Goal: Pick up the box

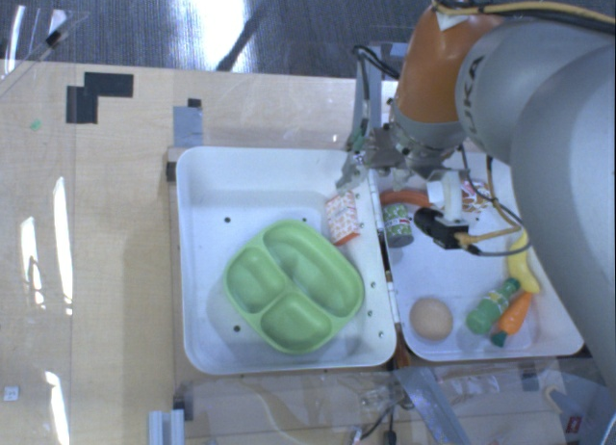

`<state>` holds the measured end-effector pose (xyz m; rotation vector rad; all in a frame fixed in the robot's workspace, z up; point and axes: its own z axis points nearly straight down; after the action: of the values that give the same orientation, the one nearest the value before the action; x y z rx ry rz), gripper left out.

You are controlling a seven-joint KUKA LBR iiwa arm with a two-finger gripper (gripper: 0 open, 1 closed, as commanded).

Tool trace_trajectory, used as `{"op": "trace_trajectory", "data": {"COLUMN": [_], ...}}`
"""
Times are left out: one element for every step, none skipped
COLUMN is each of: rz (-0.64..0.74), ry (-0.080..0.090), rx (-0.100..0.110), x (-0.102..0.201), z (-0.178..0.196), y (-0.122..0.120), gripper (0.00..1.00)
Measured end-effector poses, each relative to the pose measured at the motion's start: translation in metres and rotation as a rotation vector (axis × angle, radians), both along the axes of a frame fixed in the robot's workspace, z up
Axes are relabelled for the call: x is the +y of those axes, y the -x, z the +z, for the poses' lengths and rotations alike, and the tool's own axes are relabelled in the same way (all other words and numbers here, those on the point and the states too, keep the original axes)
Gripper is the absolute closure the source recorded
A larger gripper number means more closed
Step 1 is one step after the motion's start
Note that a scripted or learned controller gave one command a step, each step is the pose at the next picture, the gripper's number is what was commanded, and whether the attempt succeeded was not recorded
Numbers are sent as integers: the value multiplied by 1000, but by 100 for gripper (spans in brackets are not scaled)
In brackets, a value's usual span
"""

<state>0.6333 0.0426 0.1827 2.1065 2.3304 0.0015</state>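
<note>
In the left white bin [192, 270], a green three-compartment plastic plate [294, 284] is occupying the middle, leaving its far left area open. A small orange-and-white box [342, 217] is leaning against the dividing wall (right beside the plate), crowding that side.

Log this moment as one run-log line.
arm: over bin divider | gripper: above box | box: left bin, right of green tray, not held | right bin: egg, can

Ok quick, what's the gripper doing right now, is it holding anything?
Gripper: above the small box at the left bin's right wall; open or shut cannot be told.
</note>
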Motion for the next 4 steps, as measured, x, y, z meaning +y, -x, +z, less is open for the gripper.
{"op": "trace_trajectory", "data": {"rz": [-78,-93,-166,-267], "ry": [1,1,0,0], "rx": [-2,3,5,6], "x": [-58,-45,-21,-22], "z": [1,0,-1,-1], "y": [-8,12,22,37], "gripper": [0,0,0,0]}}
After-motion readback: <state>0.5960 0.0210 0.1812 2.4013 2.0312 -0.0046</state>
